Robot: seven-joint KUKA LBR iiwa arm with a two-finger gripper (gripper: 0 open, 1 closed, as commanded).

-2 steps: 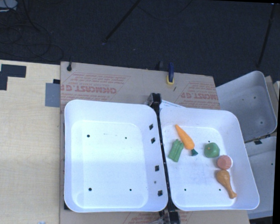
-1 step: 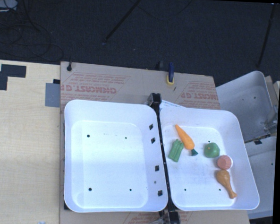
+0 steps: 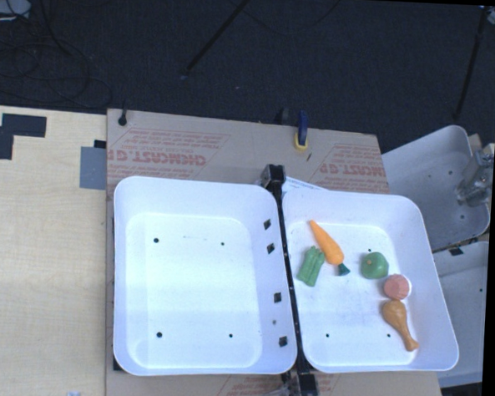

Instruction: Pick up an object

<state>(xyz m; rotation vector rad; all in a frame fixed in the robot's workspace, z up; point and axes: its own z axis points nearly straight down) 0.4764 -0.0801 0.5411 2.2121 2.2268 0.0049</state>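
Observation:
Several toy foods lie in the right white bin [image 3: 350, 362]. An orange carrot [image 3: 327, 242] lies slantwise near the bin's middle. A green block-shaped piece [image 3: 311, 265] sits just left of the carrot's lower end, close to it. Further right are a round green item [image 3: 374, 264] and a pink round item [image 3: 397, 286], side by side. Below them an orange-brown drumstick [image 3: 399, 323] points toward the bin's lower right corner.
The left white bin [image 3: 186, 361] adjoins the right one along a seam with black clips [image 3: 272, 226]. Both rest on brown cardboard [image 3: 192, 152]. A grey metal plate [image 3: 437, 175] stands at the right and a blue clamp [image 3: 302, 131] at the back.

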